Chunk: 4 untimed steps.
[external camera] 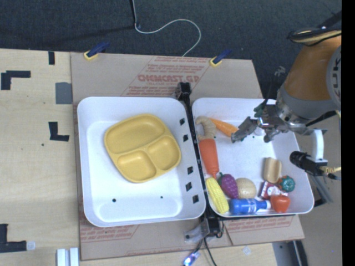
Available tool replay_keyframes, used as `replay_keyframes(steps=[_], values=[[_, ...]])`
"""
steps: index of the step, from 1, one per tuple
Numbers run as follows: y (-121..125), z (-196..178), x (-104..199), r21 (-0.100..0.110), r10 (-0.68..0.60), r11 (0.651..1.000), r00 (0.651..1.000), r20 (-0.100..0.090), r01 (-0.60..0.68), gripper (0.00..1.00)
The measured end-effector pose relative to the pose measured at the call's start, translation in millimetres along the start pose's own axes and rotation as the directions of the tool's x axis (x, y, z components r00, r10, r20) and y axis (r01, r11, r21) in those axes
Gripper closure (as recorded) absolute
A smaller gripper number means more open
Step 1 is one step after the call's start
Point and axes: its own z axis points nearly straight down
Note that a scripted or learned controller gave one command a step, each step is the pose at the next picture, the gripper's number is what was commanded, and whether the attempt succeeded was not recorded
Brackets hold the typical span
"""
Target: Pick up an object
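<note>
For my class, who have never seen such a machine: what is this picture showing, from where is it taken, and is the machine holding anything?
One camera looks down at a slant on a bench with two white bins. The grey and orange robot arm reaches in from the right. Its gripper hangs open over the right bin, with nothing between its fingers. That bin holds toy food: a carrot, corn, a blue bottle and more. The left bin holds a yellow divided plate.
</note>
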Motion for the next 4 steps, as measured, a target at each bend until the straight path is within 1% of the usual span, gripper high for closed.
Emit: replay_keyframes(steps=[1,2,3,4], values=[[-62,73,-4,0.011,0.004,1.0,1.0,-0.002,-0.004,0.0],[-70,-59,84,-0.013,-0.011,1.0,1.0,-0.003,0.011,0.0],[-74,45,122,0.011,-0.002,1.0,1.0,-0.001,0.002,0.0],[-73,30,119,0.004,0.0,1.0,1.0,0.0,0.0,1.0]])
